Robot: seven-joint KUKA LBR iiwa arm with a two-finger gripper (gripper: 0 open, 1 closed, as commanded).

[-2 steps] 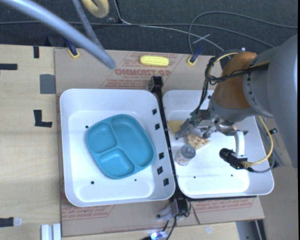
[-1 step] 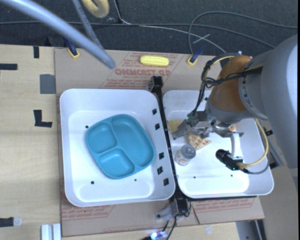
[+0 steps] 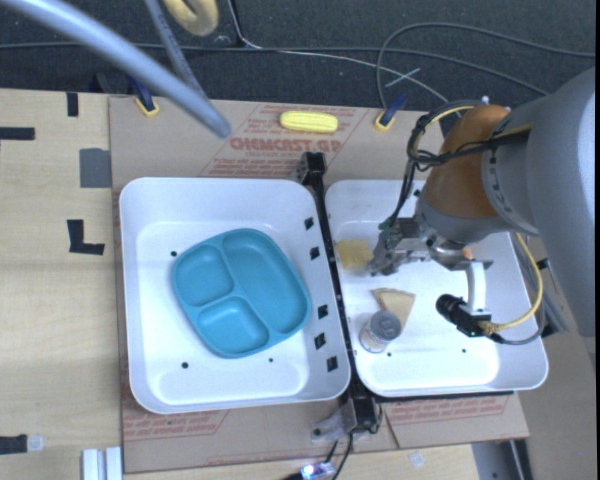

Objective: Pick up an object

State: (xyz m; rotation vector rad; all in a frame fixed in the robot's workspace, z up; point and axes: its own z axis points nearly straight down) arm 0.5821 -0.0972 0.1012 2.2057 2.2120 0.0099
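The grey arm (image 3: 565, 168) with its orange band (image 3: 465, 163) rises closest to the lens, filling the right side and reaching down into the right bin (image 3: 510, 368). Its gripper (image 3: 392, 253) sits low over the middle of that bin, toward the bin's left wall; whether its fingers stand wide or narrow cannot be told from here, and nothing is seen held between them. Just left of the gripper, against the left wall, lies a pale yellowish object (image 3: 352, 256). Nearer the bin's front edge lie a tan wedge-shaped piece (image 3: 395, 303) and, touching it on the left, a small grey round object (image 3: 382, 328). A black cable fitting (image 3: 458, 313) hangs from the wrist beside the wedge. The left bin (image 3: 150, 228) holds a blue divided tray (image 3: 240, 290) with three compartments, lying near its centre. Beyond the bins, on the cardboard at the bench's far edge, rests a yellow corn cob (image 3: 308, 122).
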